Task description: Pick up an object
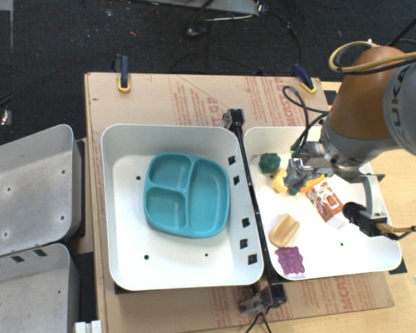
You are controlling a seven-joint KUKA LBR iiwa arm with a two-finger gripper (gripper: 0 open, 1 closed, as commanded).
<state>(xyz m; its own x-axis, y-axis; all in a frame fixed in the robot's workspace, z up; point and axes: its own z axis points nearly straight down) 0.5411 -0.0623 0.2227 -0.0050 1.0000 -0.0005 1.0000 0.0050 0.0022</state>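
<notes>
A teal divided plate (188, 194) is held in the left bin (118, 255). In the right bin (374, 259), centre-right of the frame, a green lump (269, 162), yellow piece (280, 183), tan piece (284, 229), purple piece (290, 260) and orange packet (324, 201) are crowded beneath the gripper (299, 174); the spread of its fingers cannot be told.

The bulky robot arm (381, 109) has a smooth grey shell with part of a dark letter marking and a broad glossy orange band; a thin yellowish cable loops over the top, black cables run alongside, and the small metallic tool (301, 172) looks silvery and dark
</notes>
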